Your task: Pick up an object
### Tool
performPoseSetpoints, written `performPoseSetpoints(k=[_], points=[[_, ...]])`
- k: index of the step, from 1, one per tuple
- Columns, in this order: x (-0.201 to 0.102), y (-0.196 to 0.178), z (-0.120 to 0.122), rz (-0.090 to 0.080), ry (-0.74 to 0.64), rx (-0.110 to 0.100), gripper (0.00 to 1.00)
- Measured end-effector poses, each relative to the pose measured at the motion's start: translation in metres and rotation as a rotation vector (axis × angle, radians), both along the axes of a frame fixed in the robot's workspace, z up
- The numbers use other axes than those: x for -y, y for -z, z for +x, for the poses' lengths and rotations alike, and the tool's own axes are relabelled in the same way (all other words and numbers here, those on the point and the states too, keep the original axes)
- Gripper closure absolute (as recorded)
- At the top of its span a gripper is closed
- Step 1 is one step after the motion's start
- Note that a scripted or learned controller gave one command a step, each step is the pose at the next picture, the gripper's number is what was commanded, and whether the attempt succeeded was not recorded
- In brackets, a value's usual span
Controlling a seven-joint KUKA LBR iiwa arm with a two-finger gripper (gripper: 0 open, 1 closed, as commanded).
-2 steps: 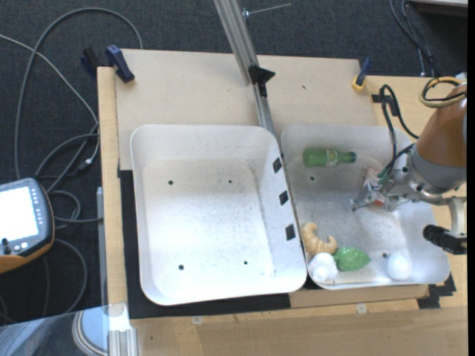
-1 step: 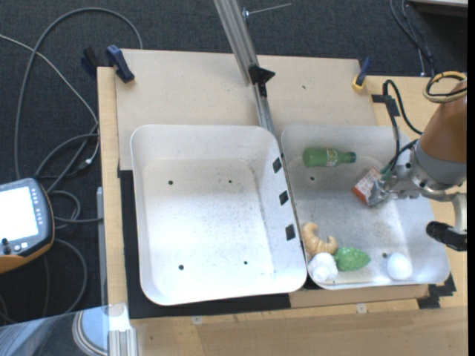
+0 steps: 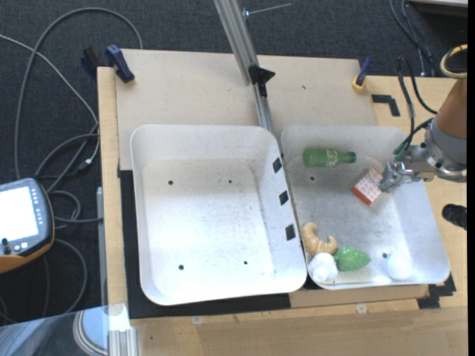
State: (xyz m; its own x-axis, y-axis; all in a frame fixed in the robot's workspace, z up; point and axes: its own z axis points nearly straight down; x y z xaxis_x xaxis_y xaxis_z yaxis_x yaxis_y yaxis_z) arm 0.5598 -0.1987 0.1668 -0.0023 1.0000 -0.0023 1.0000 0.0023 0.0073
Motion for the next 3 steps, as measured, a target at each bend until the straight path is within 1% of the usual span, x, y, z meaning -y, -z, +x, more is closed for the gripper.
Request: performPoseSetpoints(k=[1, 2, 3], points=[[0.004, -0.061, 0.01, -0.001, 0.0, 0.001, 1.0], [0.004, -0.097, 0.011, 0.0, 0.0, -0.001, 1.0], [-0.049, -0.102, 0.025, 0.002, -0.005, -0.003, 1.0]])
